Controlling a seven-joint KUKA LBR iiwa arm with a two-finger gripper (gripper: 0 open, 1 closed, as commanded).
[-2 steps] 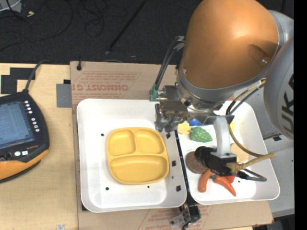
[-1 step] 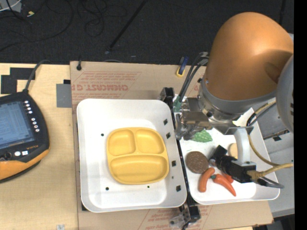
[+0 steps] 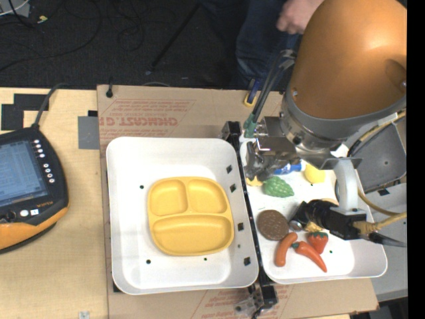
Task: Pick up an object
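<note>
- Claw (image 3: 256, 159) of mine sits low over the upper left corner of the right bin (image 3: 372, 269), hard by the wall between the two bins.
- How far open it is I cannot tell from this slant, nor whether it has hold of anything.
- Just below and to the right of it lies a green leafy toy vegetable (image 3: 277, 188). Whether the two touch, I cannot make out.
- Further right, a small blue piece (image 3: 290, 168) and a yellow piece (image 3: 315, 174) lie partly hidden under my wrist.
- Below the green vegetable, a brown round disc (image 3: 271, 223) lies flat near the bin's left wall.
- A toy sausage (image 3: 284, 249) lies slantwise just beside the disc, at its lower right.
- Next to the sausage lies a red chili pepper (image 3: 311, 254), and just above that is a small red toy fruit with a green top (image 3: 319, 240).
- In the middle of the left bin (image 3: 126, 178) sits a yellow divided plate (image 3: 190, 215) with three compartments.
- Both bins rest on a cardboard sheet (image 3: 166, 111).
- A teach pendant (image 3: 26, 186) with a lit screen lies at the far left, well apart.
</note>
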